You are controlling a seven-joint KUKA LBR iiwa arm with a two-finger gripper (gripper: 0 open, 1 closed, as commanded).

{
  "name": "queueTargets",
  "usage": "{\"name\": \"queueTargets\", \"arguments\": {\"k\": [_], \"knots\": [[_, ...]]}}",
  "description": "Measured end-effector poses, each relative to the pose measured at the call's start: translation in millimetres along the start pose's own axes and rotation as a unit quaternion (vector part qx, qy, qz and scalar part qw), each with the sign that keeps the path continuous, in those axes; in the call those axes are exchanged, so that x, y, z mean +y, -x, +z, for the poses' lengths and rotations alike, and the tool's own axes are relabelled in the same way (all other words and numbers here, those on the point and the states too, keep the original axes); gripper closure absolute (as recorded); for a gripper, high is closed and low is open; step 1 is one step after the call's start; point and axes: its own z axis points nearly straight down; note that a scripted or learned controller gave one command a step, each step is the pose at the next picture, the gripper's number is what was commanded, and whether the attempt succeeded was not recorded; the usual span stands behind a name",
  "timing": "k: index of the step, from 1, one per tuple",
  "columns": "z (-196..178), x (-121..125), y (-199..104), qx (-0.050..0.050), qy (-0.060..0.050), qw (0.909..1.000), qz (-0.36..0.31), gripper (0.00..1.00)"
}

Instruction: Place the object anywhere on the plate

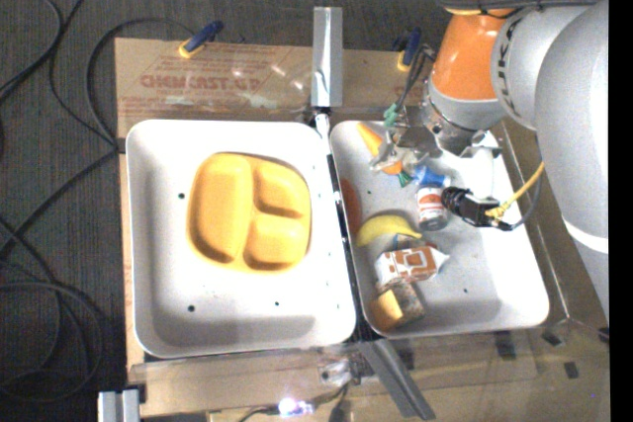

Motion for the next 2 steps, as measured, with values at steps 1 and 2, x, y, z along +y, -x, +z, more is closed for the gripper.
{"name": "queueTargets", "arguments": {"k": [1, 2], "knots": [[-8.7, -24.4, -102.1, 0.003, 0.000, 0.9977, -0.067, 1.00], [-8.6, -24.5, -102.2, 0.004, 0.000, 0.9977, -0.067, 0.00]]}}
